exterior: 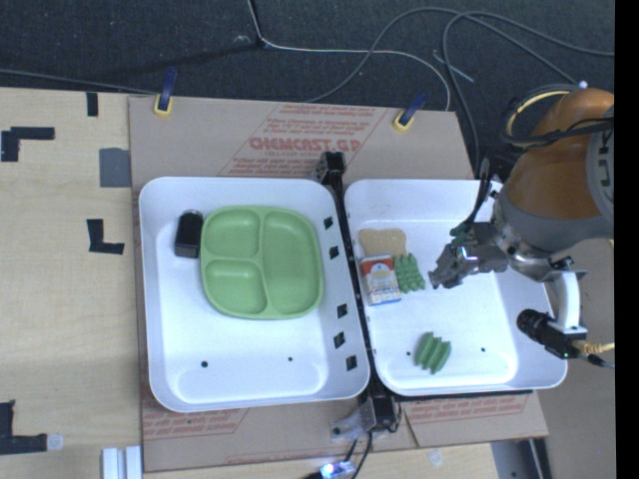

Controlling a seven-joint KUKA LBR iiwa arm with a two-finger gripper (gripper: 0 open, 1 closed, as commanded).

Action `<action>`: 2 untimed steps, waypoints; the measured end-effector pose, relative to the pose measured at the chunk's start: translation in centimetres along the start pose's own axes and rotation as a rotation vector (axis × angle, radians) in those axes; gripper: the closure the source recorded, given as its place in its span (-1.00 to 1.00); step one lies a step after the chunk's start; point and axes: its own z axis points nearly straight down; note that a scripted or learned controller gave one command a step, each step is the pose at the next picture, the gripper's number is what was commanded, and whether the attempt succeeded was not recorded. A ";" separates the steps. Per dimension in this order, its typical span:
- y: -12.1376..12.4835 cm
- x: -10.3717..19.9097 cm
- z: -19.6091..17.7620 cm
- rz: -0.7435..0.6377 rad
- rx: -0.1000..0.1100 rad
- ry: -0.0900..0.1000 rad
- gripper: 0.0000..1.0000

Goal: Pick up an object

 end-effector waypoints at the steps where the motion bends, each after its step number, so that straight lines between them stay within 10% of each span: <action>1: 0.3 5.2 -1.0 -0.001 -0.001 0.000 1.00; 2: 0.1 10.7 -1.7 -0.001 0.000 0.000 1.00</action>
